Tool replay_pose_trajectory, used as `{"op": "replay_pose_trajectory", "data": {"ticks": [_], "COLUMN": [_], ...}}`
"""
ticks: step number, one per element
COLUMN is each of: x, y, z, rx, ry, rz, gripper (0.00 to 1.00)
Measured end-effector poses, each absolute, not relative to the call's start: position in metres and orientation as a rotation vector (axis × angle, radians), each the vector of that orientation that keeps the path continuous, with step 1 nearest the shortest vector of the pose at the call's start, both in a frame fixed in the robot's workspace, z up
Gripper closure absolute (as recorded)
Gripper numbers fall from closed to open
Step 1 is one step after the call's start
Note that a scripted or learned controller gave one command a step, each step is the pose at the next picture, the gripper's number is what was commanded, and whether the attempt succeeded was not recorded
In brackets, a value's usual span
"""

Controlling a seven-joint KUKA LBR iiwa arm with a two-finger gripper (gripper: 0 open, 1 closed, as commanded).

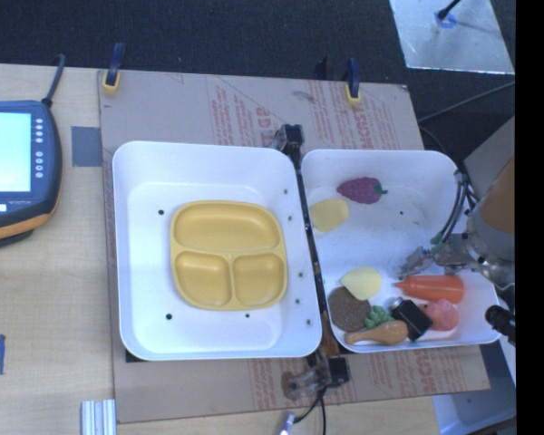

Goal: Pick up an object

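Observation:
The right bin [408, 166] holds several toy foods. A purple piece [361, 189] and a pale yellow piece [329, 214] lie near its far left. Toward the near side are a yellow piece [363, 283], an orange carrot [431, 288], a brown disc [348, 309], a small green piece [376, 316], a black block [412, 320], a pink piece [443, 316] and a tan drumstick [378, 335]. My gripper [426, 261] comes in from the right, low over the bin just beyond the carrot, with nothing seen held.
The left bin [145, 179] holds a yellow divided plate [228, 252]. A handheld pendant with a screen [14, 170] lies on the bench at the far left. Clamps [352, 82] pin the cardboard sheet under the bins.

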State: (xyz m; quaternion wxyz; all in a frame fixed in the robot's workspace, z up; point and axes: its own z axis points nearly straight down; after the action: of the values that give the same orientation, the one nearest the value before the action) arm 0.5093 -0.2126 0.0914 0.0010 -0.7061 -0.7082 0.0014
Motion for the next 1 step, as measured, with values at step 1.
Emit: {"op": "replay_pose_trajectory", "data": {"ticks": [1], "x": [0.5835], "y": [-0.1725], "z": [0.092], "rx": [-2.213], "ry": [-2.228], "rz": [0.004], "gripper": [0.0]}}
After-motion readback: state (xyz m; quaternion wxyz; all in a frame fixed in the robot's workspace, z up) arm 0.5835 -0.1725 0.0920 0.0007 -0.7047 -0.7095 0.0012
